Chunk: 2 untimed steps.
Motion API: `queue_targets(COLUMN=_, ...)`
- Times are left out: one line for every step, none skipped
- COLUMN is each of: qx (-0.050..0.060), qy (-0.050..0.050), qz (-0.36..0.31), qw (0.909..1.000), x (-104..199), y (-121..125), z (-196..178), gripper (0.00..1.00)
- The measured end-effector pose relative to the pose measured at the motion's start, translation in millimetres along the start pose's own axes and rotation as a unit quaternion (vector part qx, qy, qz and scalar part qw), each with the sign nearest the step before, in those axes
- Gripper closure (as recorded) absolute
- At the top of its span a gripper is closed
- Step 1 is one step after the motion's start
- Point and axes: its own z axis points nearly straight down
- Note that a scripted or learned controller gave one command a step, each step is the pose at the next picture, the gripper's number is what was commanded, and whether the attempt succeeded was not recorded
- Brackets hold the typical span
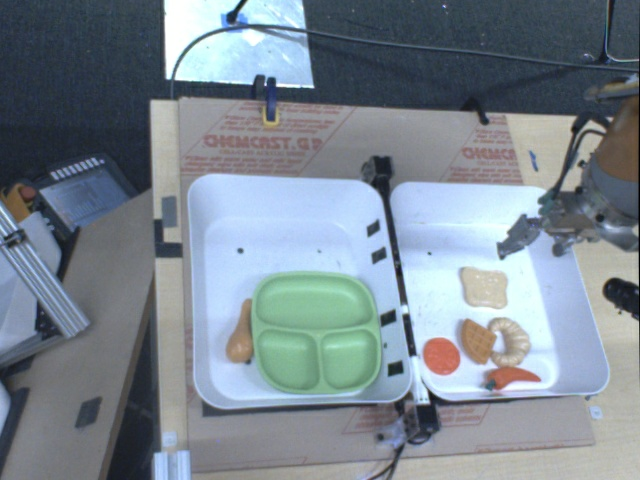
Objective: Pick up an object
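Jaws spread and holding nothing, the grey two-finger gripper [522, 236] hangs over the right white bin [575, 308], above a pale tan toast-shaped plastic slice [484, 287] lying flat; likely light, stiff and slick, it seems best pinched across its narrow edges.

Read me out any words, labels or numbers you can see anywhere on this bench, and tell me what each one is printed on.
"CHEMCAST GP": red print on the brown sheet under the bins, left of centre along its far edge.
A second red print of the same style at the sheet's far right: too foreshortened to read surely.
Faint red print on the sheet's near edge: too blurred to read.
The grey device at left: markings too small to read.
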Motion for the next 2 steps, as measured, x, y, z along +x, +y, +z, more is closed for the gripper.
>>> queue_targets(qx=-0.005, qy=-0.001, qz=-0.001, qw=1.0, x=0.3, y=2.4, z=-5.9, gripper=0.0)
queue_targets(qx=-0.004, qy=-0.001, qz=0.0, qw=1.0, x=-5.6, y=0.0, z=38.0, gripper=0.0)
